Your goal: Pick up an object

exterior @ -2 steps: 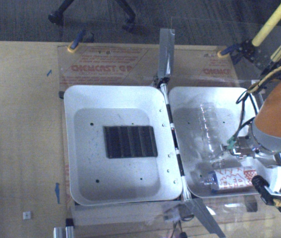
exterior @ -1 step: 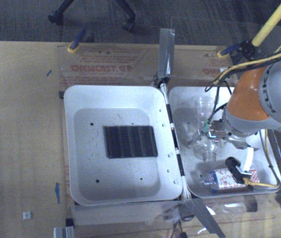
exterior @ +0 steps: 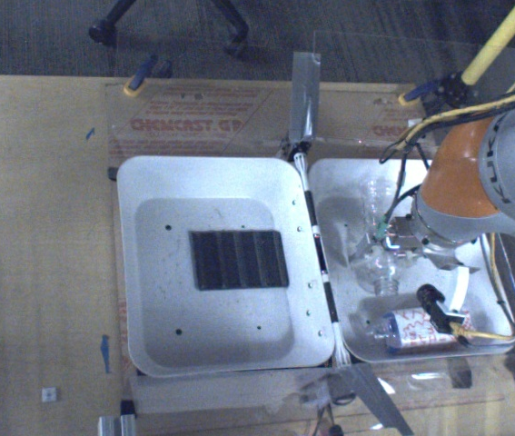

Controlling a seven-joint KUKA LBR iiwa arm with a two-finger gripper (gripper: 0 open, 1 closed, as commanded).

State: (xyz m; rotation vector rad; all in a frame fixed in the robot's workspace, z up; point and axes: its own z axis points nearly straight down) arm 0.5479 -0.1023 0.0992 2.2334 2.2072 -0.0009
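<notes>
A clear plastic bottle [exterior: 380, 243] lies mid-right of the frame in the right bin [exterior: 343, 189], the gripper [exterior: 393, 239] lowered against it, seemingly to grasp; whether its jaws have closed I cannot tell.

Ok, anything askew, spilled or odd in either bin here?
Nothing spilled or damaged. In the right bin, a can lies on its side near the front wall, and a clear plastic bottle lies beside the gripper. The left bin holds a dark ridged pad, lying flat.
</notes>
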